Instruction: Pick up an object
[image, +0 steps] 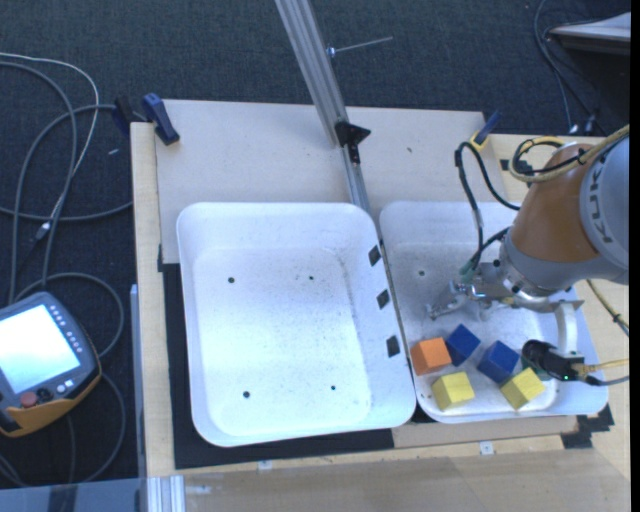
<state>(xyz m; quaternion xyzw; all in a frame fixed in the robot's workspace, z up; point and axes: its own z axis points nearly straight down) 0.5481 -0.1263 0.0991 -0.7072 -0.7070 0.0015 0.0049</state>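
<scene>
Blocks cluster at the near end of the right bin (400, 230); the closer blue block (463, 341) lies just nearer the camera than the pincer (455, 300), orange block (432, 354) touching it. Whether the pincer is parted, I cannot tell; nothing visibly held.

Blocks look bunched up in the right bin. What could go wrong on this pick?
1. The orange block, two blue blocks and two yellow blocks crowd together, so the tool may knock neighbours or jam.
2. They lie near the right bin's front wall, limiting approach room.
</scene>
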